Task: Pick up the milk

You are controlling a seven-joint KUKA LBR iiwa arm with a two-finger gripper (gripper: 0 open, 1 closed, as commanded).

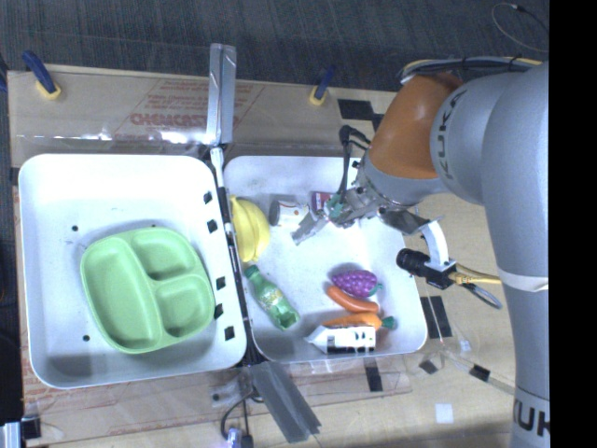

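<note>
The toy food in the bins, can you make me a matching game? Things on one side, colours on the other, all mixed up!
Things:
1. plate
2. banana
3. grapes
4. carrot

Colours:
A. purple
B. orange
C. light green
D. yellow

Pairs: 1-C, 2-D, 3-A, 4-B

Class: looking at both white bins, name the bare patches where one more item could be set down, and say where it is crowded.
Free: the left bin's floor around the green plate, and the right bin's middle between banana, bottle and grapes. Crowded: the right bin's near-right corner and under the gripper.
</note>
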